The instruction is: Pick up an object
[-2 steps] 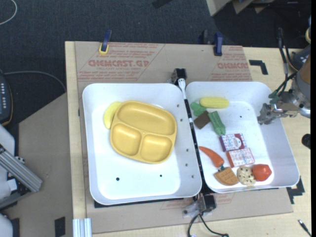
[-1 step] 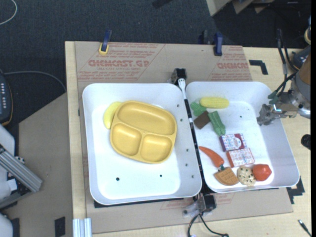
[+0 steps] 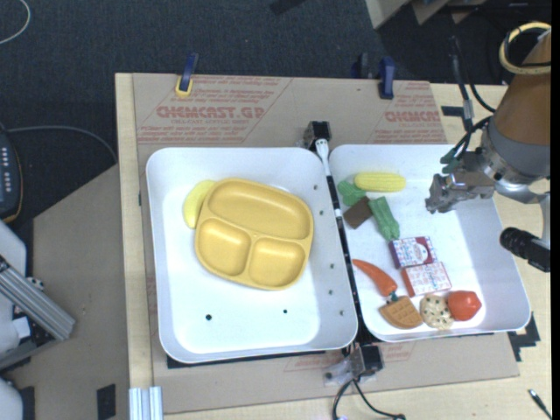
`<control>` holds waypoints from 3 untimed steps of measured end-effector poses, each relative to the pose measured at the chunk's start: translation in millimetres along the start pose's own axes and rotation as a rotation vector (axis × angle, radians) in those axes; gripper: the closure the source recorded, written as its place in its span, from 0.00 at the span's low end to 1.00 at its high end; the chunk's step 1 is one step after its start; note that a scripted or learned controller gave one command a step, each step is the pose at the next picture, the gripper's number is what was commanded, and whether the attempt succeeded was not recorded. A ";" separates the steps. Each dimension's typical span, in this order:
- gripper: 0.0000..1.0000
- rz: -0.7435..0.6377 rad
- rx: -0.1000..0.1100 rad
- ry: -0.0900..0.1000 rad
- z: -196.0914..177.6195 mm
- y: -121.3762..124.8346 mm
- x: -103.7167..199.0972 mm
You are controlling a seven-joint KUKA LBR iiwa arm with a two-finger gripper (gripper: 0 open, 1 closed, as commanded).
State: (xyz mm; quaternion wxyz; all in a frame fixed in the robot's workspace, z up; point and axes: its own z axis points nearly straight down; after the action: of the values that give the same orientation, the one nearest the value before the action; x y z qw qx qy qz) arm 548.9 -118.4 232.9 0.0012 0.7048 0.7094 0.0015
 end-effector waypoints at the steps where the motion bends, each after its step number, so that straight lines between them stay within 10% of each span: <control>1: 1.00 -0.001 0.006 0.002 8.8 9.6 58.1; 3: 1.00 0.001 0.007 0.001 15.5 9.2 163.4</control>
State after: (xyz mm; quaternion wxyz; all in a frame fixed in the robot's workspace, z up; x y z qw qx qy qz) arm 557.1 45.0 217.6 -0.0017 0.7052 0.7090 -0.0004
